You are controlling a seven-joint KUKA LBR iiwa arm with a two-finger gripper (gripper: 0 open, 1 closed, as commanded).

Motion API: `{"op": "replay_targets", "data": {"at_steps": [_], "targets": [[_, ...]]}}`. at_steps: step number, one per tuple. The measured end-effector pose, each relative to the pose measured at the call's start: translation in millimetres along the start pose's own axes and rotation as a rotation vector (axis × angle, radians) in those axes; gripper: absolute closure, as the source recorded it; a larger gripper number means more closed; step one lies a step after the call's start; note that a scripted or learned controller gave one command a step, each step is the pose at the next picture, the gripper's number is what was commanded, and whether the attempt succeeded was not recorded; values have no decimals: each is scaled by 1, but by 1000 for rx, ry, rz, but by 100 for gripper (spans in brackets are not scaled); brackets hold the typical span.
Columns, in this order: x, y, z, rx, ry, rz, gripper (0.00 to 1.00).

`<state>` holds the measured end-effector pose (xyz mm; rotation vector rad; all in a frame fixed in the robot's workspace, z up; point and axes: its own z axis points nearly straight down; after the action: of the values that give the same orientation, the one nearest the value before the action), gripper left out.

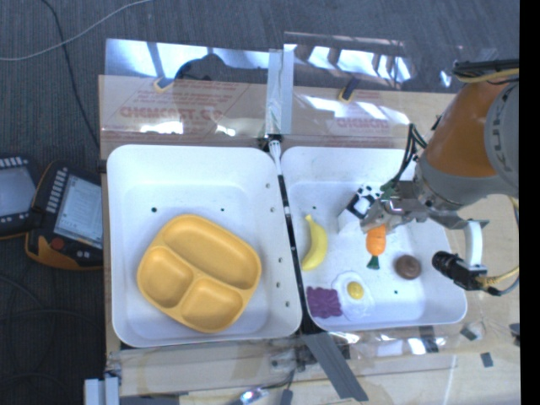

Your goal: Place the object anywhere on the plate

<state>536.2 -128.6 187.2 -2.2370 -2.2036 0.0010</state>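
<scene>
End effector [381, 218] sits over the carrot [376, 241]; grip state seemingly hidden, cannot tell.

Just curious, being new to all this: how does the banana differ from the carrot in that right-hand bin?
The banana is yellow, curved and the longer one; the carrot is orange, shorter, with a green tip. The banana lies alone by the bin's left wall, while the carrot sits right under the pincer. Both are toy foods in the right bin.
</scene>
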Motion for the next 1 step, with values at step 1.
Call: {"op": "replay_targets", "data": {"at_steps": [1], "targets": [[90,4,-29,-2,-2,-315,100]]}}
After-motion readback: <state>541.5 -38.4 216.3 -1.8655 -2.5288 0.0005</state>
